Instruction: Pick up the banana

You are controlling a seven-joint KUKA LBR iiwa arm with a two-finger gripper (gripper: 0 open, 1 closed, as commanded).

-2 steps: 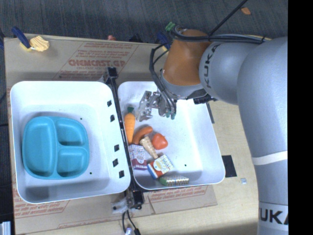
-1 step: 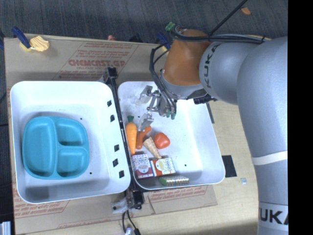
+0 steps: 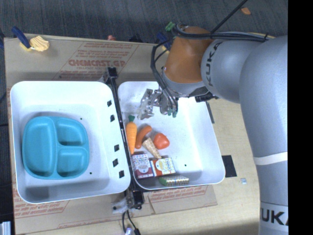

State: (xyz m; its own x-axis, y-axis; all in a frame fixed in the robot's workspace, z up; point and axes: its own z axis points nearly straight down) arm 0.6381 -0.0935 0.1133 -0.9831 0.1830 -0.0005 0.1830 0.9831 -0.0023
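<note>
Arm point(image 3: 244, 77): we see it reach in from the right, grey, with its orange band point(image 3: 188, 58) just above and right of the gripper.
Gripper point(image 3: 159, 105): it hangs over the far part of the right bin point(image 3: 208, 146).
Gripper state: we cannot tell whether it is apart or together, and we see nothing clamped in it.
Banana: we cannot say for sure which thing it is.
Long yellow-green thing point(image 3: 173, 181): it lies well below the gripper in the view, against the bin's near wall.
Carrot point(image 3: 131, 136): below and a little left of the gripper, along the bin's left wall, apart from the tool.
Orange piece point(image 3: 143, 133): just below the gripper, beside the carrot.
Red piece point(image 3: 161, 141): straight below the gripper, touching a tan wedge point(image 3: 150, 148).
Boxes point(image 3: 152, 166): two small ones side by side, further below the gripper, just above the long yellow-green thing.
Left bin point(image 3: 29, 97): well left of the gripper; it holds a blue tray point(image 3: 56, 146).
Yellow lump point(image 3: 40, 44): far left and above the gripper, on the cardboard point(image 3: 98, 58) outside both bins, beside a blue strip.
</note>
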